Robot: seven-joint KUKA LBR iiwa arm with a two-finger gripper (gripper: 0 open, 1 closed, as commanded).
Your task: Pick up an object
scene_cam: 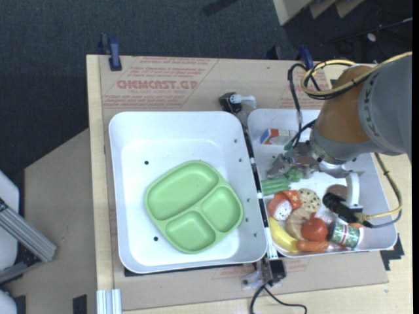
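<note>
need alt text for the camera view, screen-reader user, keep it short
The grey and orange arm reaches in from the right, its end effector low over the right bin, which holds a pile of toy food including a banana and a tomato. The left bin holds a green divided plate.

Green tray point(193, 205): matt plastic. White bins point(124, 175): smooth plastic. Bench top point(163, 84): printed cardboard-like sheet. Arm point(386, 106): smooth grey casing.

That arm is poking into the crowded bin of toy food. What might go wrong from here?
The gripper is low in the right bin, where the toy foods lie packed together: the banana, the tomato and the bottle touch, so it may nudge neighbours or grab two. It is also close to the bin's left wall and could bump it.
</note>
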